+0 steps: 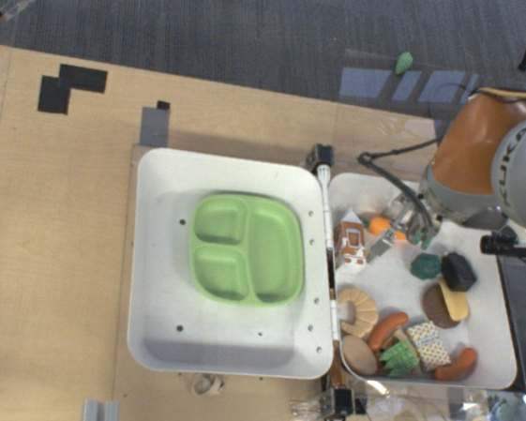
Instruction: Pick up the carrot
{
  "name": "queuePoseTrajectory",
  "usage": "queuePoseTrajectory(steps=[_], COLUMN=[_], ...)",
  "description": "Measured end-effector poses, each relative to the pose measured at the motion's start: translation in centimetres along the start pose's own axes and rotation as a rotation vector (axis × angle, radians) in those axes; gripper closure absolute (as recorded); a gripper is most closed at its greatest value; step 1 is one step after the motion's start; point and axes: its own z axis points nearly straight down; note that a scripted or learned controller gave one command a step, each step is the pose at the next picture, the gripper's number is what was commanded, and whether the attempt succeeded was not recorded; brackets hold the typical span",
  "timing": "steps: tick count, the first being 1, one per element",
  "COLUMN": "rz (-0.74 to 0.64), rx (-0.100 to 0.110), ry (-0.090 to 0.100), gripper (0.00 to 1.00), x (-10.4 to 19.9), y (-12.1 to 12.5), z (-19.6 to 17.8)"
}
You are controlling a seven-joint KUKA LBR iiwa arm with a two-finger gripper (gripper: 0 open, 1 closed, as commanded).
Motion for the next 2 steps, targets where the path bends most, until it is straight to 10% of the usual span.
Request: queuePoseTrajectory(steps=[2], rz=[0.473], rx=[0.006], ry=[-0.007], gripper=[0.00], x=[1.7], y=[-0.2], z=[-0.1])
